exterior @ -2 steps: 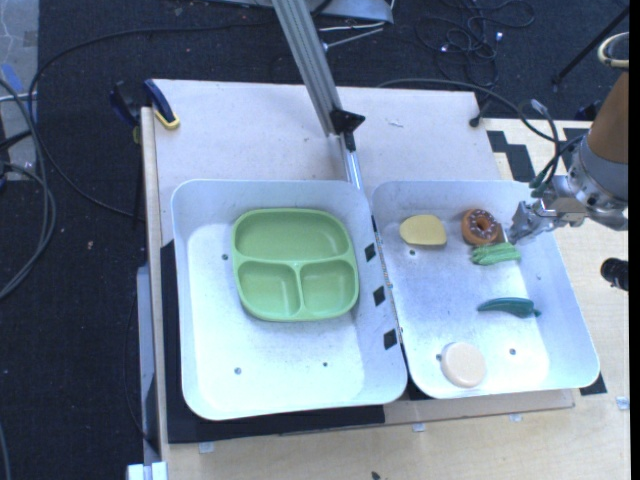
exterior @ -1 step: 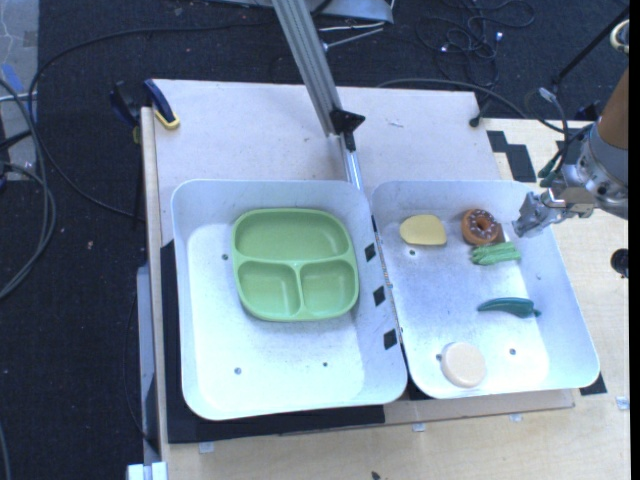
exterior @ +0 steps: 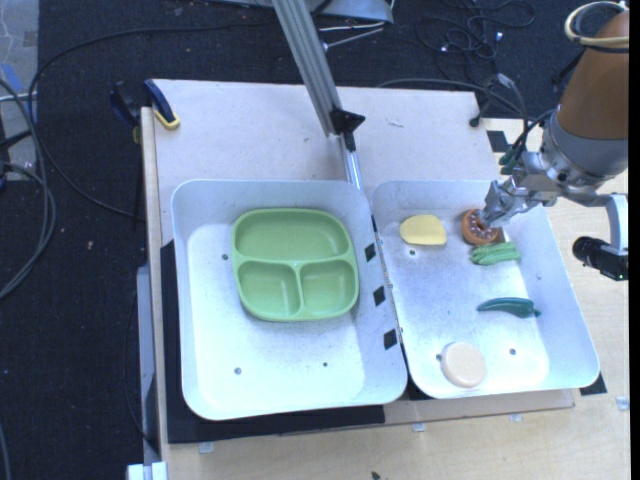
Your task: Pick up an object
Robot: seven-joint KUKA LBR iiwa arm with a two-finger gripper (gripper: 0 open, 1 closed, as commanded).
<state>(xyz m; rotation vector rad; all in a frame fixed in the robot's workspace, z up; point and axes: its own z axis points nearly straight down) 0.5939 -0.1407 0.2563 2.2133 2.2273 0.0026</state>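
Look at your claw [exterior: 497,212] first. It hangs low over the far side of the right bin [exterior: 560,298], right above a small round orange and brown toy [exterior: 479,228]. I think it sits there because that toy is the one to pick. You cannot tell if the claw is spread or pinched.

Just below lies a light green toy [exterior: 495,255], touching the round one, so it may get bumped. A yellow piece [exterior: 423,230], a dark green pod [exterior: 508,308] and a cream disc [exterior: 463,364] lie apart. The green tray [exterior: 296,264] rests in the left bin [exterior: 200,368].
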